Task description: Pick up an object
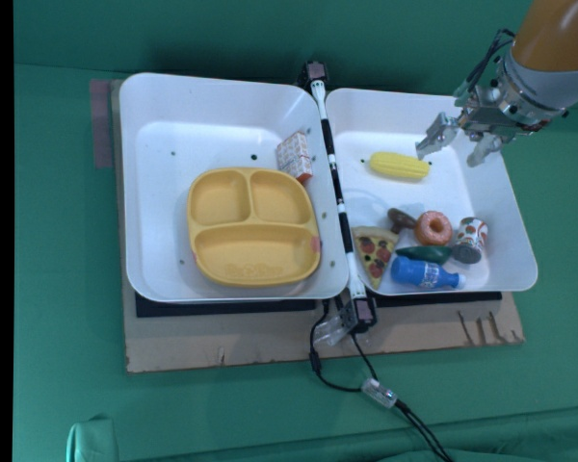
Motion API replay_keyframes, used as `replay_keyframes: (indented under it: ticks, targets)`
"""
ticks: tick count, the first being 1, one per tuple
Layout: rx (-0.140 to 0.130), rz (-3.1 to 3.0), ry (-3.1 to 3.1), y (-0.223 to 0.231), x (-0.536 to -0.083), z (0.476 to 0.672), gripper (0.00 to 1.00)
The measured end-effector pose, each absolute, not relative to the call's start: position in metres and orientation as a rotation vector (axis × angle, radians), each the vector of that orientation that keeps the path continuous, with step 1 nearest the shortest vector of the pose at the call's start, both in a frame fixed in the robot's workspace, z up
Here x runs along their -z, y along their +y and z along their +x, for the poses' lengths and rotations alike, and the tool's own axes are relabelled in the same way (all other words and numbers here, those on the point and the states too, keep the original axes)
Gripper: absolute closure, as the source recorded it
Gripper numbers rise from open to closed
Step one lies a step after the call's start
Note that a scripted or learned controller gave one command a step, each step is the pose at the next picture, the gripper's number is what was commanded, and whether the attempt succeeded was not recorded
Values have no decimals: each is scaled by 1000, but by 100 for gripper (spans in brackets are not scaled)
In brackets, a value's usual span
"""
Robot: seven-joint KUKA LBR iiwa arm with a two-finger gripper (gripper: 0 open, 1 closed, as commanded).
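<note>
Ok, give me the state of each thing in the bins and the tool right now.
tool: open, holding nothing, above the right bin
corn cob: lying flat
yellow plate: upright in the left bin
blue bottle: on its side
can: tipped over
donut: flat

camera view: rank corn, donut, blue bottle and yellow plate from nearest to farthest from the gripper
Measured from the gripper, open above the right bin:
1. Corn, just to its left in the right bin.
2. Donut, mid right bin.
3. Blue bottle, by the right bin's front edge.
4. Yellow plate, in the left bin.
</note>
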State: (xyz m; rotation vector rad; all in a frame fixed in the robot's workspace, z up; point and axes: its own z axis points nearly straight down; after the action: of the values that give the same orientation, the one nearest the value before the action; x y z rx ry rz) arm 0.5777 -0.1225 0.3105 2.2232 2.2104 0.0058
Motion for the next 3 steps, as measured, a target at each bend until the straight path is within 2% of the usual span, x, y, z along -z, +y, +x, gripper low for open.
replay_keyframes:
  ticks: [1, 2, 3]
  targets:
    - [-2, 2223, 2208, -127, -199, 608, 0]
    - [-14, 2220, 2194, -129, -215, 611, 100]
    - [-14, 2220, 2194, -129, -215, 611, 0]
